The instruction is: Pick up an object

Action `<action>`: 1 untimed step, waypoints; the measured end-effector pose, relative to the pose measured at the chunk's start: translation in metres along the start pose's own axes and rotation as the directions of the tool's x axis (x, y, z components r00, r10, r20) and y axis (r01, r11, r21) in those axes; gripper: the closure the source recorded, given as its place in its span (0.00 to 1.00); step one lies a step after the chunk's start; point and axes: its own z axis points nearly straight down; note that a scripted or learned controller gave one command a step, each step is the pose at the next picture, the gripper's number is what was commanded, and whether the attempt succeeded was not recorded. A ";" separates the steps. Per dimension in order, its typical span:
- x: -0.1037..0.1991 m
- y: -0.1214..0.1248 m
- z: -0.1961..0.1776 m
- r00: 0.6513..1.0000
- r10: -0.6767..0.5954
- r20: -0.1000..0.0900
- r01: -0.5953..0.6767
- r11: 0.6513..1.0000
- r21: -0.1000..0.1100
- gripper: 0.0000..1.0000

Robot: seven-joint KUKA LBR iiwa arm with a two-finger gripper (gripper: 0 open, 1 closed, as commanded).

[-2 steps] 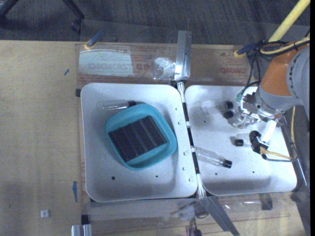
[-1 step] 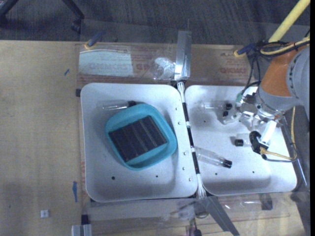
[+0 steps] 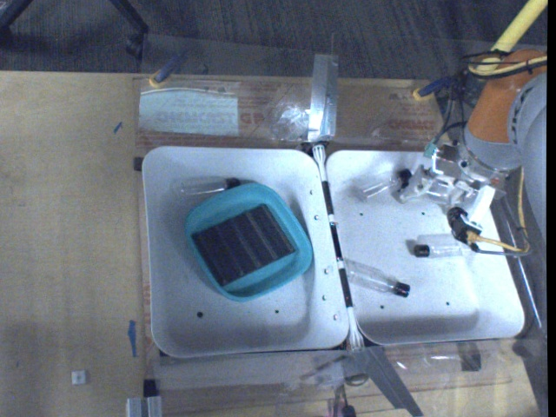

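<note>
My gripper (image 3: 415, 183) hangs over the upper part of the right bin (image 3: 452, 315), at the end of the grey arm with its orange band (image 3: 499, 111). A small clear tube (image 3: 375, 187) lies just left of it, and a black cap-like bit (image 3: 404, 177) sits right at the gripper's tip; whether they touch is unclear. Two more clear tubes with black caps lie in this bin, one mid-right (image 3: 437, 248) and one lower down (image 3: 379, 279). In the left bin (image 3: 165, 320) sits a teal square dish (image 3: 249, 240) with a dark ridged inside, and a clear tube (image 3: 207, 185) lies behind it.
A raised divider (image 3: 334, 241) separates the two bins. Yellow and black cables (image 3: 491, 246) trail from the wrist over the right bin's right side. Plastic bags and a metal bracket (image 3: 323, 98) lie on the board behind the bins.
</note>
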 end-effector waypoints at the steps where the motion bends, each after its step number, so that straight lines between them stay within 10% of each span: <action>1: 0.001 0.000 -0.010 1.000 -0.003 0.004 0.003 1.000 -0.001 1.00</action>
